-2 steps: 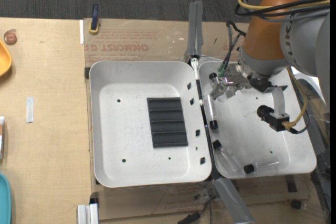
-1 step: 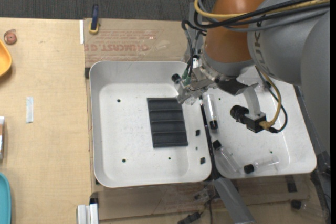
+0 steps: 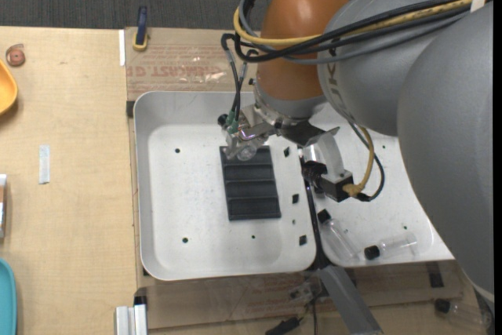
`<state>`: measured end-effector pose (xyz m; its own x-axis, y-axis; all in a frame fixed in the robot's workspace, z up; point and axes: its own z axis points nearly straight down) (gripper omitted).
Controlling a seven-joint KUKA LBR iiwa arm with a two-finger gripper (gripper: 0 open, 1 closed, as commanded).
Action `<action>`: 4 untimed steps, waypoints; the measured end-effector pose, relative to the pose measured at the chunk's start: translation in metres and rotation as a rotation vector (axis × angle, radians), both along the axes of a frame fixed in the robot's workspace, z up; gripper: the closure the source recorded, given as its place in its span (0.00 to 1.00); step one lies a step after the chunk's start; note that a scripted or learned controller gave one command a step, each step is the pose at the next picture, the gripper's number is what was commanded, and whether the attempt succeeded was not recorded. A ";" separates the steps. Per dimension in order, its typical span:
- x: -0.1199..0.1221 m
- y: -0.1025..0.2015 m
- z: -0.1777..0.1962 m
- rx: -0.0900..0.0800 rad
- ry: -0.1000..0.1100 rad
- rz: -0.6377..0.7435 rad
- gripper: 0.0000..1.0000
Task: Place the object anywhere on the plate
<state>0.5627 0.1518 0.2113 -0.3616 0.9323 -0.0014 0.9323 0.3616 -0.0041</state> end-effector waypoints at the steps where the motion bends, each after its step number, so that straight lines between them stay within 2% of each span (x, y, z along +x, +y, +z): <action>1: 0.018 0.010 0.011 0.001 -0.002 0.143 1.00; 2: 0.026 -0.018 -0.040 0.000 0.000 0.081 1.00; 3: 0.052 -0.035 0.032 0.002 -0.003 0.523 1.00; 4: 0.086 -0.012 0.081 0.001 -0.004 0.245 1.00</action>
<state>0.6488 0.1399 0.2928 -0.5770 0.8167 -0.0024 0.8167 0.5770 -0.0006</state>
